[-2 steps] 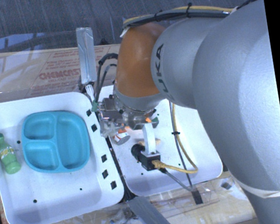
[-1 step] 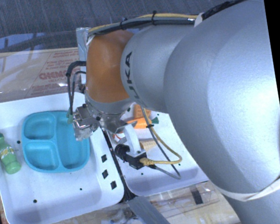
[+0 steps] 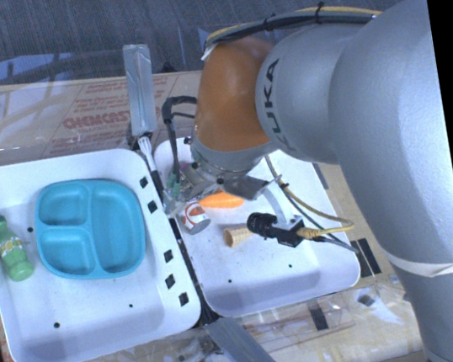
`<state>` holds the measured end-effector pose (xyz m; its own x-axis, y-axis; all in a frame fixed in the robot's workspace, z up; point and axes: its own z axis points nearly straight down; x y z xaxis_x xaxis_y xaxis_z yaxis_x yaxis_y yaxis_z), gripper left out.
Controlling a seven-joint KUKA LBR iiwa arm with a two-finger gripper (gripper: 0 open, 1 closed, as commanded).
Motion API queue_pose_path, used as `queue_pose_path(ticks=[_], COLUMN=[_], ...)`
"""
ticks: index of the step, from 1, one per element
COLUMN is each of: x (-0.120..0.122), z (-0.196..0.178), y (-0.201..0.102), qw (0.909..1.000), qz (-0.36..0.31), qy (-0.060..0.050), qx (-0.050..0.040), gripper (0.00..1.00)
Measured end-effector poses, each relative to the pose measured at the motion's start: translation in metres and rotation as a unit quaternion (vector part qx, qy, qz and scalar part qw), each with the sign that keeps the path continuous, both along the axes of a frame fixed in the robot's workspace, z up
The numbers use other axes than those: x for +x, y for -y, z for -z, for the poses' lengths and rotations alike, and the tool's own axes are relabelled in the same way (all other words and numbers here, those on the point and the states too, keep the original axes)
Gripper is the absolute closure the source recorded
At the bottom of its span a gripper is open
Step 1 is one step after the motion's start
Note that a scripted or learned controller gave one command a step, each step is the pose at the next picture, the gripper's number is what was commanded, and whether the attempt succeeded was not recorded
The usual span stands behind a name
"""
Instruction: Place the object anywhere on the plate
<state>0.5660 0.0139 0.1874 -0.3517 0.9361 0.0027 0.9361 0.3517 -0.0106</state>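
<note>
Bench (image 3: 55, 118) bearing two white bins (image 3: 29, 335)

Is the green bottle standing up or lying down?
Lying down. The green bottle rests lengthwise on the left bin's floor, beside the blue plate.

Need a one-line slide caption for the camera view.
Arm over right bin near carrot; blue plate and green bottle in left bin.
</note>
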Motion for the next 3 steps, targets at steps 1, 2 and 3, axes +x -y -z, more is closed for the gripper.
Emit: queue_pose_path(ticks=[1,2,3], x=[-0.089,-0.022,0.021], z=[-0.001,-0.076,0.034], y=[0.098,-0.002,-0.100], qw=[0.9934,0.9833,0.9722], qz=[-0.115,-0.182,-0.234], qy=[0.001,0.003,0.000], qx=[0.0019,0.0014,0.0018], gripper=[1.00,1.00,1.00])
